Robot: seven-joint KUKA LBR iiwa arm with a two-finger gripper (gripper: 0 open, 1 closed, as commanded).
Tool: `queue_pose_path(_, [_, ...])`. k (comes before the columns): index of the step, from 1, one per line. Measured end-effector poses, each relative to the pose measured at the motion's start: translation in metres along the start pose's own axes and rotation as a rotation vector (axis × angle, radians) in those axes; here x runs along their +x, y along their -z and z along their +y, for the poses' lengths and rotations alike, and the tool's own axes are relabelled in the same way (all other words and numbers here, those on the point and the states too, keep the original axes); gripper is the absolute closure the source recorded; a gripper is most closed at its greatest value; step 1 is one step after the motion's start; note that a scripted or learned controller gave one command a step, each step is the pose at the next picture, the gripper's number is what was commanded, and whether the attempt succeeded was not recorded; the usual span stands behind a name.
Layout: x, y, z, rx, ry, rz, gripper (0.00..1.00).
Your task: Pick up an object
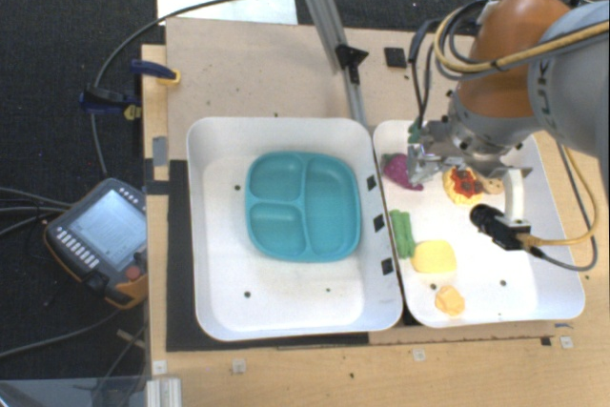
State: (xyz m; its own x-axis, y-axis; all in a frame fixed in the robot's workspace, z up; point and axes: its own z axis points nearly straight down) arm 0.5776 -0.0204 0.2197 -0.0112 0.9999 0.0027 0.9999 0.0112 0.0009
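Note:
My gripper [419, 172] hangs low in the right bin [553, 295], at its upper left part, right against a purple object [396, 172] that lies just left of the fingers. A red and yellow item [463, 185] lies to the gripper's right, partly under the wrist. Lower in the same bin are a green piece [401, 234], a yellow block [433, 256] and a small orange item [449, 300]. I cannot make out whether anything sits between the fingers.
The left bin [219, 300] holds a teal divided tray [303, 206]. A metal pole [324, 5] slants over the bench behind the bins. Cables loop around the arm [534, 62], and a teach pendant [103, 238] lies off the bench at left.

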Motion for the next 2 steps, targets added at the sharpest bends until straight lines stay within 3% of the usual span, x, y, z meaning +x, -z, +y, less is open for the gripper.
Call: queue_pose_path(2, [0.101, -0.006, -0.007, -0.001, -0.001, 0.0, 1.0])
